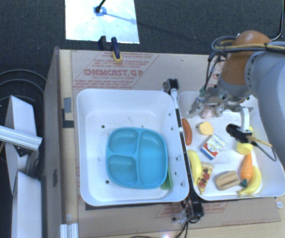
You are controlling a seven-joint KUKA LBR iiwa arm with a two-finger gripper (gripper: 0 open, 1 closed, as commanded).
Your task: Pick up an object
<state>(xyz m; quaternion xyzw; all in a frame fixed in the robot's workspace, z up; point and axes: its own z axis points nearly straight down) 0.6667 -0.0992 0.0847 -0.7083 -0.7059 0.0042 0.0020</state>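
My gripper [210,108] is low over the far end of the right bin [276,175], directly above a small pinkish object [208,113]. Whether it touches that object is unclear. Just in front of it lie a yellow wedge [205,128] and an orange-red sausage [186,131]. A red, white and blue carton [213,147] sits in the middle of the bin. Nearer the front are a banana [194,163], a pizza slice [204,177], a tan bread roll [226,179] and a carrot [247,166].
The left bin [90,133] holds a blue divided plate [135,157] with a green piece [168,180] at its right edge. A second banana [254,185] and a yellow fruit [244,148] lie along the right bin's right side. The arm covers that bin's far right corner.
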